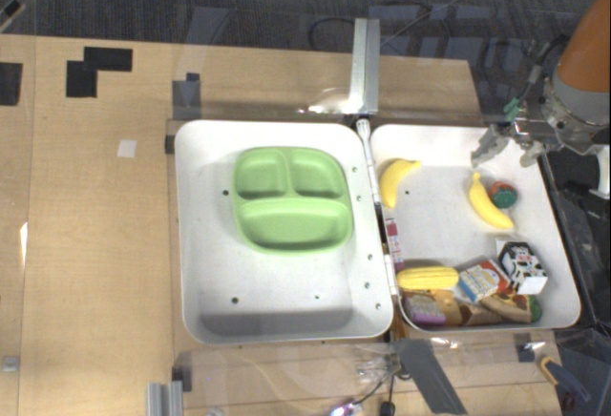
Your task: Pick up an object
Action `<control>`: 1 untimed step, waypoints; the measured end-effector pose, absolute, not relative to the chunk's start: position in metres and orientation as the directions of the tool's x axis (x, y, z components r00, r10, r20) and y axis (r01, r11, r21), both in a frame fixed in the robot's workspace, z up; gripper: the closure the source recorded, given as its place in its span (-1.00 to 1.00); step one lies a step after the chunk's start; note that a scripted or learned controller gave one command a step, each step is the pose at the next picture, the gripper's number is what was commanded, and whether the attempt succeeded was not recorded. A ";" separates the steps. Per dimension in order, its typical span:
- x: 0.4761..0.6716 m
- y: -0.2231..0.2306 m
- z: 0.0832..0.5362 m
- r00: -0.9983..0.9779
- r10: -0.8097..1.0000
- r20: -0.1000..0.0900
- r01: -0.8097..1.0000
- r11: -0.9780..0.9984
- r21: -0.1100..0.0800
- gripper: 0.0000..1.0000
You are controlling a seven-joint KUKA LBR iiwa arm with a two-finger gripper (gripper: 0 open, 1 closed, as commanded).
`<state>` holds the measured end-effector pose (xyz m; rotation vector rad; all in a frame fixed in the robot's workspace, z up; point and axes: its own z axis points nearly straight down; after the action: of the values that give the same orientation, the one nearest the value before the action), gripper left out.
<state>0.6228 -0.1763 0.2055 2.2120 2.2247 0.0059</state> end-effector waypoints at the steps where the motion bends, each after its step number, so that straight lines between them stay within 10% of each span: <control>1: 0.602 -0.203 0.096 0.046 0.999 0.000 0.999 -0.046 0.007 -1.00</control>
<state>0.6024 -0.2025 0.0960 2.2681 2.1660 0.0070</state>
